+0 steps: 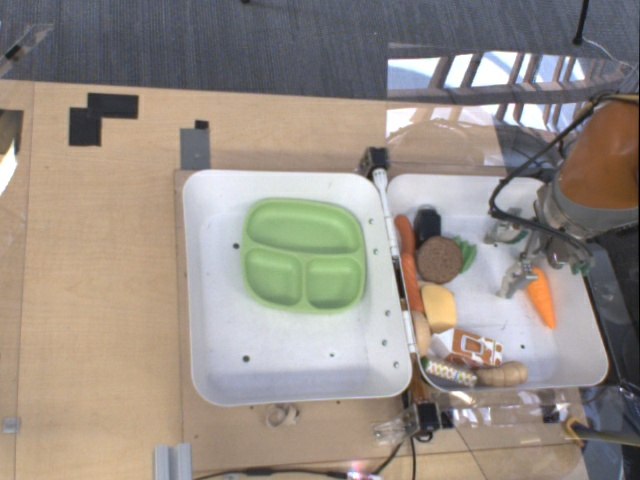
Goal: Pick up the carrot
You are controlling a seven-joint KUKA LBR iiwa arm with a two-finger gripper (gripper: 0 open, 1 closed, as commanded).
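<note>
The carrot (543,301) is small and orange. It lies on the floor of the right bin (590,368) near that bin's right wall, with its thick end pointing up the view and its tip pointing down. My gripper (528,270) hangs right over the carrot's thick end, under the grey wrist and orange band that come in from the right. Its metal parts overlap the carrot's top, and I cannot make out whether they touch it.
Along the right bin's left side lie a long red sausage (404,256), a brown round patty (438,260), a black piece (427,222), a yellow block (438,306), a small orange box (476,348) and a tan roll (500,374). The left bin (215,358) holds a green divided plate (303,253).
</note>
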